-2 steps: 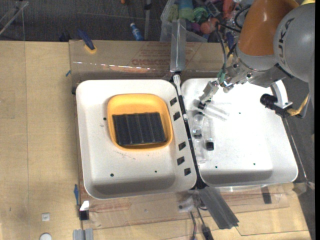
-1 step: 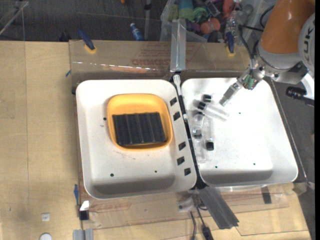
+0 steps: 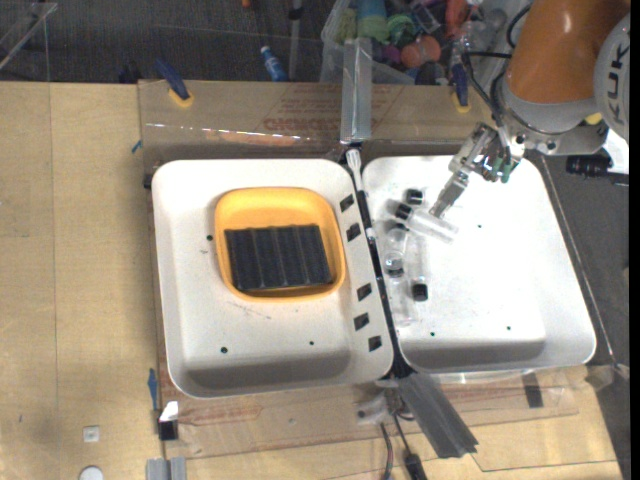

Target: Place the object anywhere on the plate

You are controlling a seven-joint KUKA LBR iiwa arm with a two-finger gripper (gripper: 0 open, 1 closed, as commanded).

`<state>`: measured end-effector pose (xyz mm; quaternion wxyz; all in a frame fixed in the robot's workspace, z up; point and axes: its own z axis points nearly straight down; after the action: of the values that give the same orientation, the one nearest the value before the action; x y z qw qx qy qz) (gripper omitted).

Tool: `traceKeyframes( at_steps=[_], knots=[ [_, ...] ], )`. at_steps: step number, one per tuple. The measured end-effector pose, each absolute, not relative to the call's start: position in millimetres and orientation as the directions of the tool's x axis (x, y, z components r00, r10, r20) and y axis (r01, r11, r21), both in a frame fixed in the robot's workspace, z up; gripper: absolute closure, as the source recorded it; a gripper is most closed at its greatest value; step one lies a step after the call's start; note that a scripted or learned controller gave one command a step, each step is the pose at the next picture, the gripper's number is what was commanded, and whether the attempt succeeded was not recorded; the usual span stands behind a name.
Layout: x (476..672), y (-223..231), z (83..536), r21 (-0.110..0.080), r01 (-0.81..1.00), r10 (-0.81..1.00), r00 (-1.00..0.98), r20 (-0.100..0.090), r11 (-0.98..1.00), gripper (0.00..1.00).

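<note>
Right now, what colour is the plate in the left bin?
Orange-yellow, with a black ribbed insert at its middle; the plate shows in the camera view.

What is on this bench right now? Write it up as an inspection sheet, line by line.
Surface: two white bins side by side, left bin and right bin, on a wooden bench.
Job's things: yellow plate in the left bin, with a dark ribbed block on it; clear object with black parts at the right bin's left side.
Clutter: nothing seen in the bins.
Hand: the hand hangs over the right bin, near the clear object.
Cables: wires by the arm.
Surroundings: box of colourful toys behind.
</note>
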<state>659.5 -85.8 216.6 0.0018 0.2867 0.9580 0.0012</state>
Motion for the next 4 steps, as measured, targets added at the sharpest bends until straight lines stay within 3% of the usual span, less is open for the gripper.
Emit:
traceKeyframes(
  at_steps=[1,2,4],
  knots=[
    [660.9,-88,228,0.01,0.555,0.555,-0.832,-0.009,0.832,1.0],
    [661.2,-96,273,0.006,0.543,0.543,-0.84,-0.007,0.84,1.0],
    [659.0,-166,249,0.002,0.242,0.242,-0.97,-0.009,0.97,1.0]
  ],
)
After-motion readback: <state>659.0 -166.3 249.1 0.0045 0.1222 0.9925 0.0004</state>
